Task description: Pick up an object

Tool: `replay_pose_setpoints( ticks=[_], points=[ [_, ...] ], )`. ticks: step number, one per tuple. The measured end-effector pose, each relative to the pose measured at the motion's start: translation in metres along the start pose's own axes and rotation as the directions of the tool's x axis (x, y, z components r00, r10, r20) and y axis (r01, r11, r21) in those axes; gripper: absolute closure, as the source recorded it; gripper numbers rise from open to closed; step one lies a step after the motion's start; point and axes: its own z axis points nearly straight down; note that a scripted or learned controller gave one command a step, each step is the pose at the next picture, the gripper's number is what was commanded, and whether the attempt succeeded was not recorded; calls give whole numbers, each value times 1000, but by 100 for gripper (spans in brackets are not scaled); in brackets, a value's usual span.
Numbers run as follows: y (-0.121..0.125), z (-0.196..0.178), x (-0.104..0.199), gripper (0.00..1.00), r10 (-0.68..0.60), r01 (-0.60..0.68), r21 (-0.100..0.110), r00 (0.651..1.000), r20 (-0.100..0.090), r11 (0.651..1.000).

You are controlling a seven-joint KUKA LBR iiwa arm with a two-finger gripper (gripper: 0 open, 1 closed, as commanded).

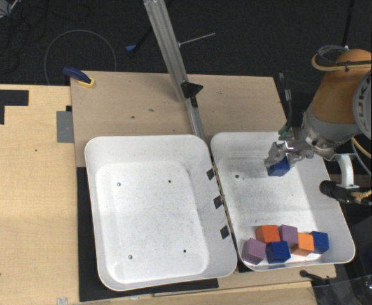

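Dark floor with loose cables lies behind a pale wooden bench (141, 100) that carries two shallow white bins side by side. Over the upper part of the right bin (262, 202) hangs the claw (282, 159), and a blue block (278, 168) sits between its fingers, pinched at the tips, apparently lifted clear of the bin floor, to judge by the faint shadow under it. So the task's thing is right at the claw itself, just below and slightly left of the fingertips, not lying off in any direction. Behind the claw to the right rises the arm's grey wrist and its orange band (338, 94). Well below the claw, at the bin's near edge, a cluster of leftover blocks (286, 241) lies bunched together: orange, purple and blue pieces touching one another. To the claw's left, past the divider clips, lies the left bin (109, 164). A slanted metal rail (173, 62) runs up and away from between the bins. The pick looks largely achieved; what remains is keeping the grip while rising.
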Motion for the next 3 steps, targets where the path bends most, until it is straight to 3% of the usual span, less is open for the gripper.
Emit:
replay_pose_setpoints(
  ticks=[1, 2, 3],
  points=[
    [27, -18, 73, 100, -4, 4, -2, 1000, 0, 1000],
    [-14, -16, 149, 100, -2, 2, 5, 1000, -2, 1000],
    [4, -16, 217, 100, -3, 3, 1, 1000, 0, 1000]
  ],
)
